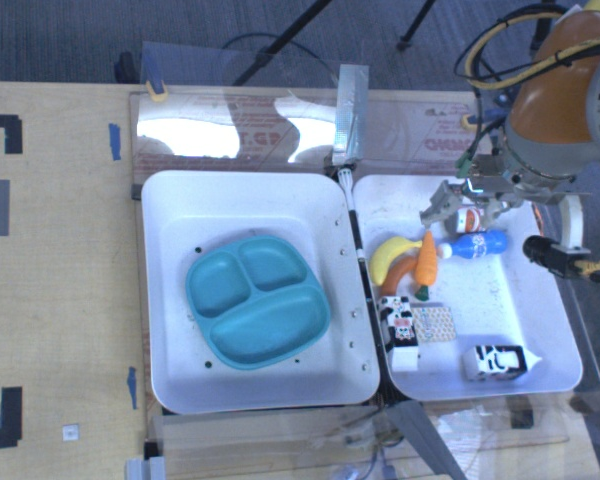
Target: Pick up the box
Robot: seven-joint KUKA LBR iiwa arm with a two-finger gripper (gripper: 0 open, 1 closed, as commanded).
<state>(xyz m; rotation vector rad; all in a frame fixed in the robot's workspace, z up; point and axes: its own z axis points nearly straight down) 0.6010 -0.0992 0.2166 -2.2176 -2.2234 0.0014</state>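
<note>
We see gripper (467, 208) over right bin's (560, 338) far end, above bottle (477, 245); cannot tell its state. Box (400, 331) lies nearer camera, leftward of gripper, by divider, long axis running near-far.

Glossy white plastic bins (170, 298) – matt teal plastic tray (258, 301), smooth.

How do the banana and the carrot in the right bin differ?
The banana is yellow and curved; the carrot is orange and straight, tapering to a point. The banana lies nearer the divider between the bins, while the carrot lies on its far side, its tip toward the gripper. Both look like toy food, resting against each other in the right bin.
</note>
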